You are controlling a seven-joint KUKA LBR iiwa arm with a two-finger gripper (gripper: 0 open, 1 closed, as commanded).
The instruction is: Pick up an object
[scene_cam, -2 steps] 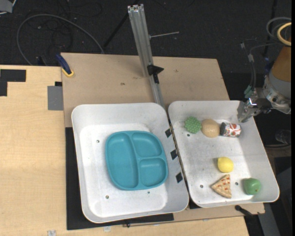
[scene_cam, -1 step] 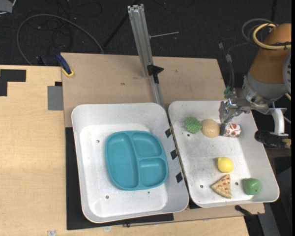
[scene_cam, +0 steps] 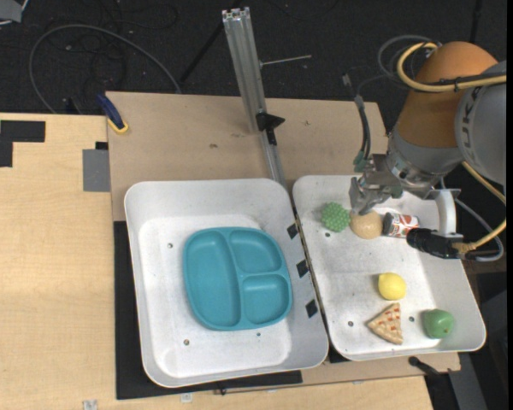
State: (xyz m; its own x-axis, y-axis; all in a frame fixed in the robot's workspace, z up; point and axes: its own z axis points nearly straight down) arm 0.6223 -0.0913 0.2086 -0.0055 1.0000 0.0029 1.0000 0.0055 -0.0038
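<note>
In the right bin [scene_cam: 350,314] lie several toy foods. A bumpy green piece [scene_cam: 334,217] sits at the upper left, with a tan egg-shaped piece [scene_cam: 367,225] beside it. A small red and white bottle [scene_cam: 401,224] lies to the right of those. Lower down are a yellow lemon [scene_cam: 392,286], a pizza slice [scene_cam: 386,324] and a green pepper [scene_cam: 438,321]. My gripper [scene_cam: 369,196] hangs low over the bin's upper part, just above the tan piece. Its fingers are too dark and small to read.
The left bin [scene_cam: 154,229] bears a teal divided plate [scene_cam: 237,277]. A metal post [scene_cam: 248,67] rises behind the bins. Black clips [scene_cam: 297,248] line the seam between the bins. Cables [scene_cam: 474,242] trail from the wrist at the right.
</note>
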